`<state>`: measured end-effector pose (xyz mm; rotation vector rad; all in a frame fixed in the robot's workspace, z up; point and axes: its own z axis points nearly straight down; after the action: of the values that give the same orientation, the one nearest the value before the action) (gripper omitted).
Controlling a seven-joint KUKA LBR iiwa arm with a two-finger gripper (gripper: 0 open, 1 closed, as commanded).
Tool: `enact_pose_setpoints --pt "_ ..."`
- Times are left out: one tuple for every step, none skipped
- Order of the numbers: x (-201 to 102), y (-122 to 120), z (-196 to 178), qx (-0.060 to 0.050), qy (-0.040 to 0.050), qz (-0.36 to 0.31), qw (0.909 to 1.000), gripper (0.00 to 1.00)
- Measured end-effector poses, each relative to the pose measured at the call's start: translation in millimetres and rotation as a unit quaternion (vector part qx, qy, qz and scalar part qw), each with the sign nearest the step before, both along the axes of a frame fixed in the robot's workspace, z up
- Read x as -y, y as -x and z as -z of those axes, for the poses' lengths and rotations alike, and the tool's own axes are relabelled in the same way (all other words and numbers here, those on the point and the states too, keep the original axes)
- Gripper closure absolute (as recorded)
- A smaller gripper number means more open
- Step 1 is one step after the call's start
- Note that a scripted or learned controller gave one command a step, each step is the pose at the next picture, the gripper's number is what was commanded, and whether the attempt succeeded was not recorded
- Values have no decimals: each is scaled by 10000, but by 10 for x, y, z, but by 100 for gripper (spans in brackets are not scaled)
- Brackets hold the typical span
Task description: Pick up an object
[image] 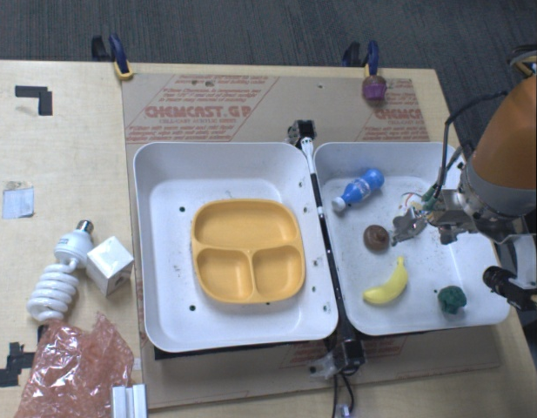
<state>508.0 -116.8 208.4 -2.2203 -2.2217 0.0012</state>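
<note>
The right bin (477, 320) holds a blue and white bottle (359, 188), a small brown round object (377, 238), a yellow banana (387, 284) and a green broccoli-like piece (452, 299). My gripper (409, 225) hangs low over the middle of this bin, just right of the brown object and above the banana. The brown object lies beside the gripper tip, not in it. The arm's orange band (512, 138) shows at the right edge.
The left bin (155, 233) holds a yellow divided plate (248, 251). A purple object (374, 87) sits by the far clamp. A spiral light bulb (59, 277), a white cube (110, 264) and crumpled plastic (72, 368) lie left of the bins.
</note>
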Motion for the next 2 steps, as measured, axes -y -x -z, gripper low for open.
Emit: enact_pose_setpoints --pt "-17 -76 1162 1 -2 11 10000 0" --pt "-14 -85 1063 12 0 17 10000 100"
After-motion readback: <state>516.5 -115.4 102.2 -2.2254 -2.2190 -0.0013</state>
